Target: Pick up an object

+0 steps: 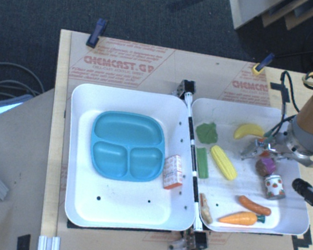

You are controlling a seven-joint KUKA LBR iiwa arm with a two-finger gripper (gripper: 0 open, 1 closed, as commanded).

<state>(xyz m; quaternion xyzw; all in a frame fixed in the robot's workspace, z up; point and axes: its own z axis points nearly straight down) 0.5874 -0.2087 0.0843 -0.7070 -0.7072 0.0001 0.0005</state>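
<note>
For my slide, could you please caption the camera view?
Pincer above a purple item in the right bin; blue tray left.

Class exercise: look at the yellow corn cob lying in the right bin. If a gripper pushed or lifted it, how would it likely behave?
The corn cob is a rounded, elongated shape lying flat on the right bin floor, so a sideways push would probably roll it. It looks like a moulded toy, likely stiff and light. Its glossy surface suggests the gripper could slip unless it closes across the middle.

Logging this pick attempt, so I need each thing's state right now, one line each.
Gripper: low in the right bin, fingers hidden.
Purple object: lying under the gripper.
Small can: tilted.
Corn cob: lying flat.
Carrot: lying flat.
Blue tray: right side up.
Carton: on its side.
</note>
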